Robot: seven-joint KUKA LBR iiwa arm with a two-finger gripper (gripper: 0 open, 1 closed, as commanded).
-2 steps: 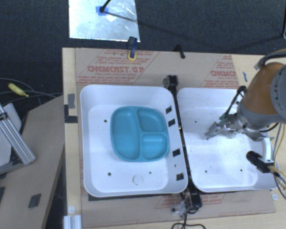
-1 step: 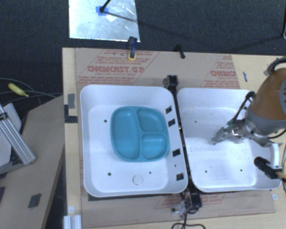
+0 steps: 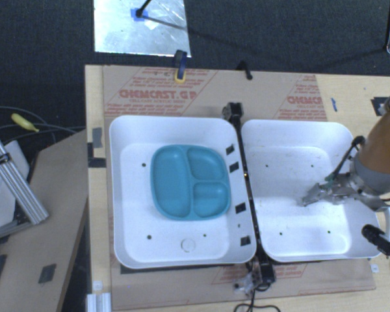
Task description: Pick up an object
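Observation:
A blue divided plate lies flat in the middle of the left bin. A small pale round object rests on that bin's floor, just in front of the plate. My gripper hangs low over the floor of the right bin, right of its centre and pointing left. It is well apart from the plate, and nothing shows at its tip. The arm with its orange band comes in over the right bin's right wall.
The two bins meet at a central divider with black clips. They sit on a cardboard sheet on the bench. A foil sheet lies on the dark floor beyond, and metal framing stands at the left.

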